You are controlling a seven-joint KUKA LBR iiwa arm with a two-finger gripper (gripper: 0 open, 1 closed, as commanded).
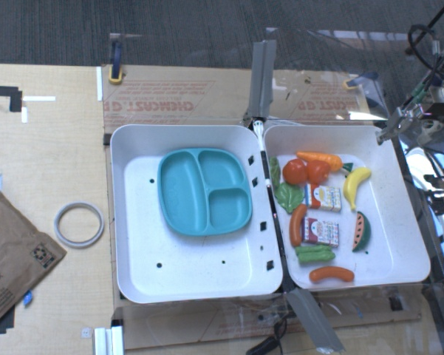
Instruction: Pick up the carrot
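The carrot (319, 157) lies at the far end of the right bin (399, 198), just beside the tomatoes (304, 171). The gripper (399, 123) seems to hover by the bin's far right corner; its state cannot be told. The approach has barely begun: next it must travel left and descend.

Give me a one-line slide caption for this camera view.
Carrot lies at the right bin's far end among toy foods; blue plate sits in the left bin.
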